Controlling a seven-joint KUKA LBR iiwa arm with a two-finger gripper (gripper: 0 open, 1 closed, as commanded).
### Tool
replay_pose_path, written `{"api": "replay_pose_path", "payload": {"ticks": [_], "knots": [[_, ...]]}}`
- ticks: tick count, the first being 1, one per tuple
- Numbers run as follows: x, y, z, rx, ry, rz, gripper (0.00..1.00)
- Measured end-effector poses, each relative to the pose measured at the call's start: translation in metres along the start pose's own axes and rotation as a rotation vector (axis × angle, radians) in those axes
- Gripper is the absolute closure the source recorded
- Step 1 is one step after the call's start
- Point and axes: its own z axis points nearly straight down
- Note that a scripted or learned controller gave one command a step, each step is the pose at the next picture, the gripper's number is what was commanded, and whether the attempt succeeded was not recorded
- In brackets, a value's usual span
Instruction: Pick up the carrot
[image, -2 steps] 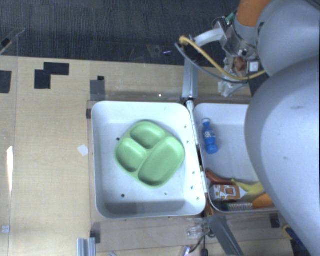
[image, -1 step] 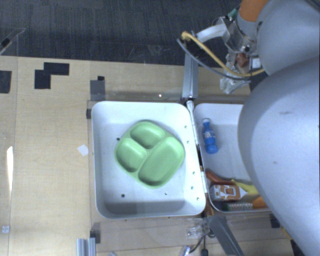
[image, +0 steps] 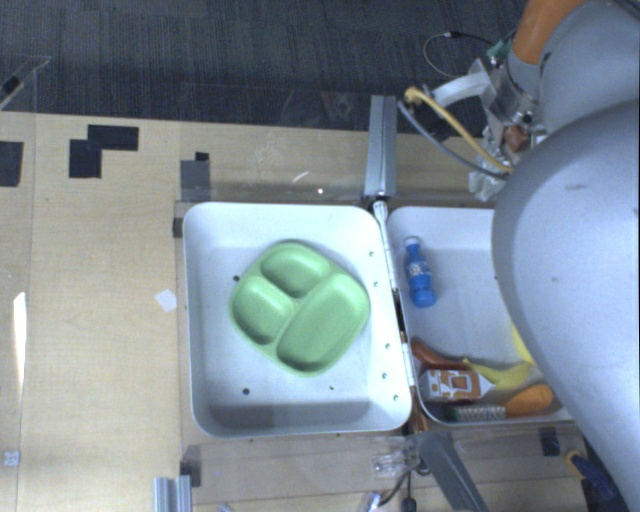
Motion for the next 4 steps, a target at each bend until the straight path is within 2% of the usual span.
{"api": "replay_pose_path", "payload": {"ticks": [1, 2, 3, 4], "knots": [[0.022, -0.138, 0.130, 0.002, 0.000, -0.031, 1.00], [0.023, -0.109, 0.146, 0.002, -0.001, -0.216, 1.00], [-0.020, -0.139, 0.162, 0.003, -0.002, -0.395, 1.00], [-0.014, -0.164, 0.141, 0.001, -0.001, -0.647, 1.00]]}}
